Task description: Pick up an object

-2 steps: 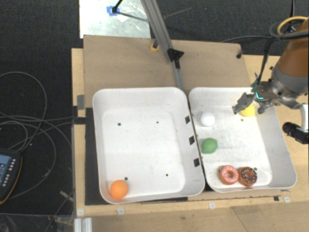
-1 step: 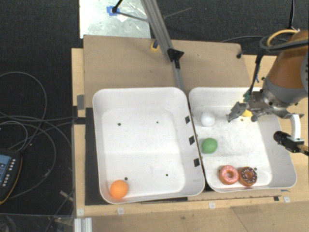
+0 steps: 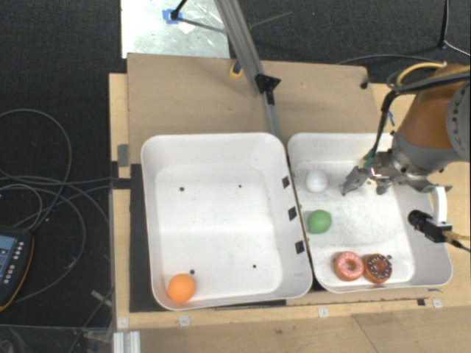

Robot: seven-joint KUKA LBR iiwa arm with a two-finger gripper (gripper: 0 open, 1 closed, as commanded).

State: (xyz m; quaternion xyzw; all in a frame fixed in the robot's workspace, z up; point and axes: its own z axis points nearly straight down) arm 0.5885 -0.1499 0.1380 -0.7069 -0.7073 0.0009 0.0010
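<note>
A black handheld controller with a lit screen (image 3: 10,259) lay on the dark floor at far left, among loose black cables (image 3: 44,190). The tan wooden tabletop (image 3: 191,94) carried two shallow white plastic bins side by side. The left bin (image 3: 213,149) held one small orange ball (image 3: 181,288), sitting in its near left corner, close against the wall. A grey metal pole (image 3: 246,43) slanted down from the top of the view and ended near the far edge where the two bins met. The right bin (image 3: 324,142) held four objects. A small white ball (image 3: 316,182) sat near the bin's left wall, toward the far side. A round green ball (image 3: 319,221) lay just nearer the camera than the white one, apart from it. Along the near wall sat a pink-frosted ring doughnut (image 3: 349,265) and, touching it on its right, a dark brown chocolate ring doughnut (image 3: 378,268). The grey arm with its orange band (image 3: 434,120) reached in from the right over the far side of this bin. Its two-finger tool (image 3: 362,183) hung just right of the white ball, fingers spread apart, nothing between them.
</note>
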